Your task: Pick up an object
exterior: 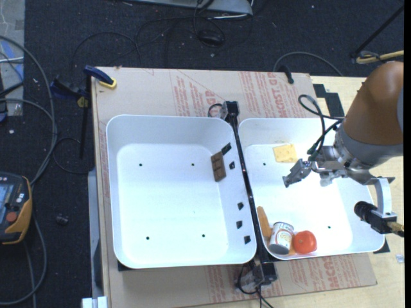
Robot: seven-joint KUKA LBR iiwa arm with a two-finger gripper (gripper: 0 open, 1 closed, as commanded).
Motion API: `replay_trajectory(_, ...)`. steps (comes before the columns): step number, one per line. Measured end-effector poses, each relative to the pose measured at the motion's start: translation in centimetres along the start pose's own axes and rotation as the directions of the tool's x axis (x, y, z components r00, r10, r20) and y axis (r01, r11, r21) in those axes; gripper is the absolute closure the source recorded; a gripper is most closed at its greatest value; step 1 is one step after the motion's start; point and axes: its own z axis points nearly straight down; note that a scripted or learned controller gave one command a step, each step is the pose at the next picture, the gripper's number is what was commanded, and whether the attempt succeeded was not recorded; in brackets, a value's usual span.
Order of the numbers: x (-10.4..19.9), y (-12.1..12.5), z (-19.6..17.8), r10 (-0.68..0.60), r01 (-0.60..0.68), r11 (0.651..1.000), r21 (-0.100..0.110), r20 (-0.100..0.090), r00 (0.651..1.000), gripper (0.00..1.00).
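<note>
**Jaws poised above the right bin, objects lying untouched**

At the far left, a yellow-and-black device [14, 207] is seen on the dark floor. On the desk [167, 88], the left bin [122, 191] is found to carry a brown chocolate-like bar [218, 167] near its right wall, its long axis running roughly up and down the view, tilted slightly. In the right bin [334, 233], a pale yellow square piece [284, 153] is laid flat near the far wall. At the near left corner an orange carrot-like stick [263, 221] is set along the bin's left wall, its long axis pointing away from the camera. Just beside it a small can [280, 236] is lying tilted, and a red tomato-like ball [305, 242] is touching or nearly touching the can. The jaws [297, 174] are seen over the middle of the right bin, well apart from these objects, pointing left; they appear released, with nothing between them.
</note>
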Motion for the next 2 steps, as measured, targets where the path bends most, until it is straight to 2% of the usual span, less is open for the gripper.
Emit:
replay_trajectory(1, -1.4, 4.1, -3.1, 0.000, 0.000, 1.000, -0.002, 0.001, 1.000, 0.00)
replay_trajectory(2, -5.7, 7.8, -1.5, 0.002, -0.002, 1.000, 0.001, 0.001, 1.000, 0.00)
